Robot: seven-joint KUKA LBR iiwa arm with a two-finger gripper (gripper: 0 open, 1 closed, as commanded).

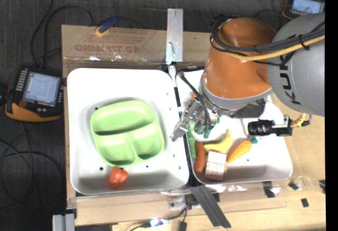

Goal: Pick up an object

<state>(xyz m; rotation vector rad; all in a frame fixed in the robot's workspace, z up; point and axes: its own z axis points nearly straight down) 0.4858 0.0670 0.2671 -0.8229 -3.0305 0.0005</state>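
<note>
Right now the gripper (pixel 193 123) hangs low over the right bin (pixel 274 169), near its 9 o'clock wall, just beside the divider between the bins. Jaw state: can't tell, too much clutter and blur around the tip.

Task's candidates sit in a tight pile under and just at 5 o'clock of the gripper: a banana (pixel 221 143), a carrot (pixel 239 150) at its 3 o'clock, a small box (pixel 215 165) at 6 o'clock, and a reddish sausage-like piece (pixel 199 156) along the wall. All look like toy food, prob. hard moulded plastic: light, stiff, smooth and a bit slippery, not fragile. Banana is curved, so best taken across its narrow mid-section; ends would squirt out. Carrot tapers, so grip near the thick end, across the width. Box has flat faces w/ printed label, likely the easiest hold, pinched on two opposite sides, but it touches its neighbours, so approach room is tight.

Left bin (pixel 79 119) holds a green tray (pixel 127 132), glossy, w/ three compartments, rounded corners, lying tilted. A red pepper-like toy (pixel 118 177) sits at the tray's 6 o'clock, well apart from the gripper. Both bins are matte white w/ shallow sloped walls.
</note>
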